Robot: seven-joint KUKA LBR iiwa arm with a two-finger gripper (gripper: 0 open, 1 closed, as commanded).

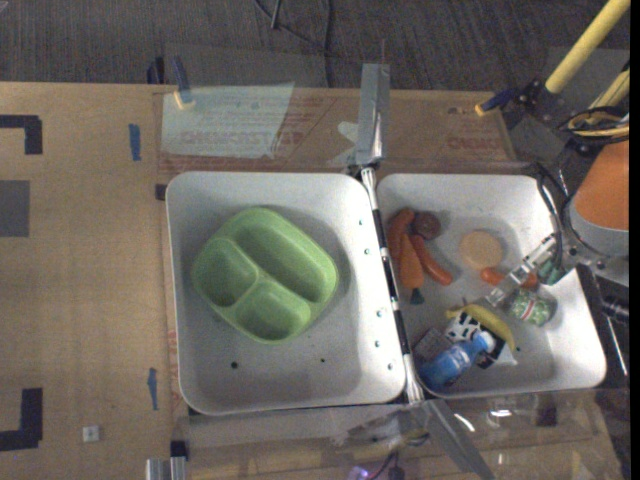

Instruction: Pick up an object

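Reaching in from the right edge of the view, the grey arm (600,218) with its orange band extends over the right bin (575,368). The hand (522,280) sits low in that bin's right half, angled down toward the left. Whether its fingers are apart or together cannot be told; nothing can be seen between them.

Contents of the right bin, as observed:
- Two orange carrots (405,251) lie side by side near the left wall, with a red sausage-shaped piece (432,260) just beside them.
- A dark round item (427,225) rests at the carrots' upper end.
- A tan disc (482,249) lies flat near the bin's middle, close to the hand.
- A small orange piece (493,276) lies right by the hand's tip; contact cannot be confirmed.
- A green can (532,308) lies on its side just below the hand.
- A yellow banana (490,321) lies toward the front, touching a blue bottle (450,363) that lies on its side beside it.

The left bin (200,368) holds a green divided plate (265,273), three compartments visible, sitting flat and slightly left of centre.

Both bins rest side by side on the brown desk (80,298), which bears blue tape marks (135,141) and a clear sheet (230,118) behind the left bin.
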